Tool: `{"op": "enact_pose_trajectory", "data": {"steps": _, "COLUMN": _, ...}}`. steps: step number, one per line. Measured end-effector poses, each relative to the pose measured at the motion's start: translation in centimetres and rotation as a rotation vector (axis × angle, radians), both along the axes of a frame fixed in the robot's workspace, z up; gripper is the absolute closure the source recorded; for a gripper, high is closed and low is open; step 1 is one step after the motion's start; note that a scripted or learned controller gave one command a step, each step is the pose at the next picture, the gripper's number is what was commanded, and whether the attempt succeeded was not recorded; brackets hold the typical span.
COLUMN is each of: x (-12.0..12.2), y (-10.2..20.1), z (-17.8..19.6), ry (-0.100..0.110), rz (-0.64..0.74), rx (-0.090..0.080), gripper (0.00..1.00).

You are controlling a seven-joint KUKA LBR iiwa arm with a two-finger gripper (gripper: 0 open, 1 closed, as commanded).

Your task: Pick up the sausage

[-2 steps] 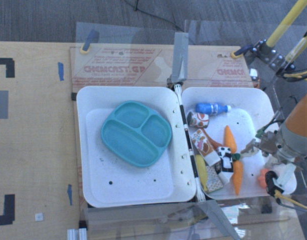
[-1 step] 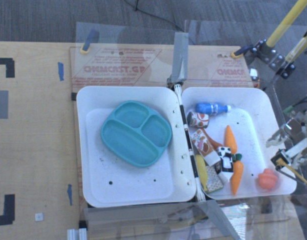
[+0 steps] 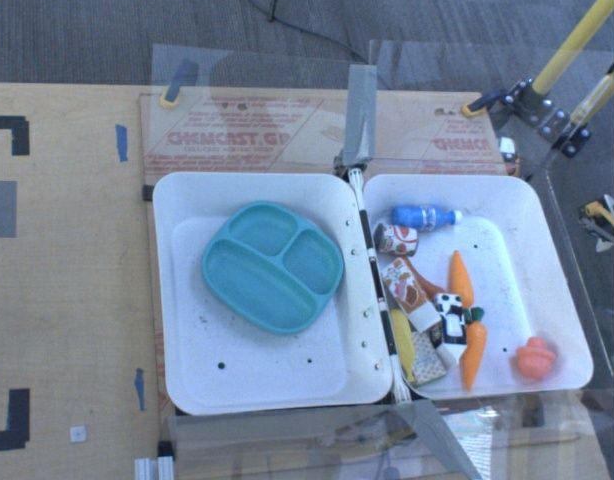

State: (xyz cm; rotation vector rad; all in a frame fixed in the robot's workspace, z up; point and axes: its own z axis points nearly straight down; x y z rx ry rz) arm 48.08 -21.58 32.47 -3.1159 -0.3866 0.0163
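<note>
Sausage looks to be the brown piece (image 3: 428, 289) in the right bin (image 3: 547, 230), in the pile by the centre divider, between the printed packet (image 3: 403, 282) and the upper carrot (image 3: 460, 277). Blue bottle (image 3: 423, 216) lies above it, teal plate (image 3: 273, 266) sits in the left bin (image 3: 187, 368). You can't tell the pincer's state here.

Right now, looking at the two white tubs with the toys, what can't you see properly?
- Sausage: in the camera view I cannot tell which toy it is; the pieces in the right bin overlap and are too small.
- Small carton: its print is too blurred to read.
- Yellow piece: lies against the bin wall, partly under a packet.
- Yellow pole: cut off by the top edge.
</note>
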Motion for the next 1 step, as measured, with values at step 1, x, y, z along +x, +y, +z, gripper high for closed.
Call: {"op": "enact_pose_trajectory", "data": {"steps": 1, "x": -0.32, "y": -0.73, "z": -15.97, "ry": 0.002, "rz": -0.045, "rx": 0.005, "gripper": 0.00}}
